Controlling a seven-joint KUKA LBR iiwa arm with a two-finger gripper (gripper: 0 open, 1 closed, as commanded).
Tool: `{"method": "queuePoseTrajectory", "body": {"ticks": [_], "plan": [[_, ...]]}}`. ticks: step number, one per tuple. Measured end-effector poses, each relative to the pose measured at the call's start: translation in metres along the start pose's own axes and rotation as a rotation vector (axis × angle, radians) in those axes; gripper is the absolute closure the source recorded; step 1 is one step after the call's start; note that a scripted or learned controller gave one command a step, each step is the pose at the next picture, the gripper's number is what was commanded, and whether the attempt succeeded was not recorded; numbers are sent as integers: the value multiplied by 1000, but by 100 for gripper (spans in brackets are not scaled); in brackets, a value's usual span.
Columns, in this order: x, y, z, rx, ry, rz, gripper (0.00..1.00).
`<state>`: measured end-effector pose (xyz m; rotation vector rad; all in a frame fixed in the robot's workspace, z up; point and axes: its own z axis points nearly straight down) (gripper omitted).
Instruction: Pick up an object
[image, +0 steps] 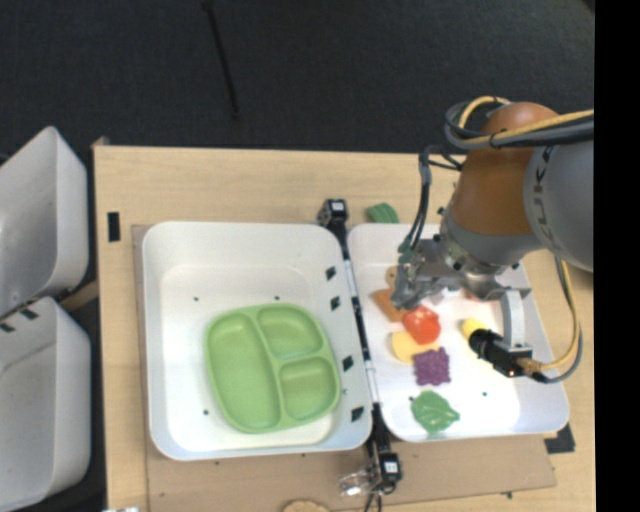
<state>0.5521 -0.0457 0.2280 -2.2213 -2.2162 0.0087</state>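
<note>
My gripper hangs low over the left part of the right bin, reaching down from the grey and orange arm. Just below it lie an orange piece and a red toy vegetable; the gripper's tip is close to both, and I cannot tell whether it touches either. A yellow piece lies beside the red one. Nearer the front are a purple grape bunch and a green leafy piece.
The left bin holds a green divided plate. A small green object lies on the bench behind the right bin. A divider with black clips separates the bins.
</note>
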Motion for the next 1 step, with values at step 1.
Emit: {"method": "queuePoseTrajectory", "body": {"ticks": [1], "plan": [[4, -13, -7, -1, 2, 2, 100]]}}
